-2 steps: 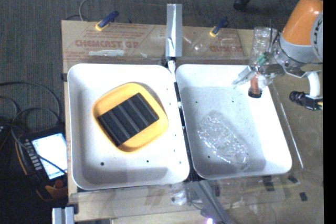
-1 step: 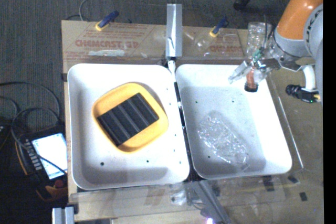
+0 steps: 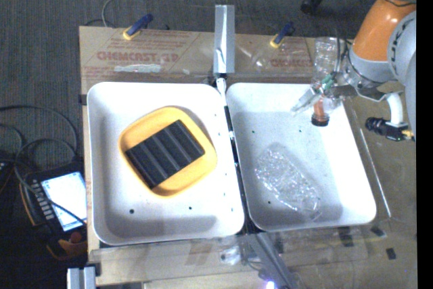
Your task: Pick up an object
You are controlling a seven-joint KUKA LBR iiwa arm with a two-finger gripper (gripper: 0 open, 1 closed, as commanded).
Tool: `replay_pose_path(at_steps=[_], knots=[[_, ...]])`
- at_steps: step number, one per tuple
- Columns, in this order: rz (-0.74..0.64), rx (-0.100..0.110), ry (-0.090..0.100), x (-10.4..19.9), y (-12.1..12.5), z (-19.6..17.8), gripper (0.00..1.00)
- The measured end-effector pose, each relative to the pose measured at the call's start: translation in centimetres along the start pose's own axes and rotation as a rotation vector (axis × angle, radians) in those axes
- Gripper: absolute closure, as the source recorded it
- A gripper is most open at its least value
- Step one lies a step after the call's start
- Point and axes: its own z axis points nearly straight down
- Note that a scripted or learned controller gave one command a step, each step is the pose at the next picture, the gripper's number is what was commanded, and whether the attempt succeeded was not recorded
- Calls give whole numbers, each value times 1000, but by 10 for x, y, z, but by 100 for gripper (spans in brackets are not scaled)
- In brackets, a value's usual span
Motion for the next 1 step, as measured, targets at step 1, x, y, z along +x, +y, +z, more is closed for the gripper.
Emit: replay_pose_path(at_steps=[1], knots=[[-266, 16, 26, 8, 6, 44, 0]])
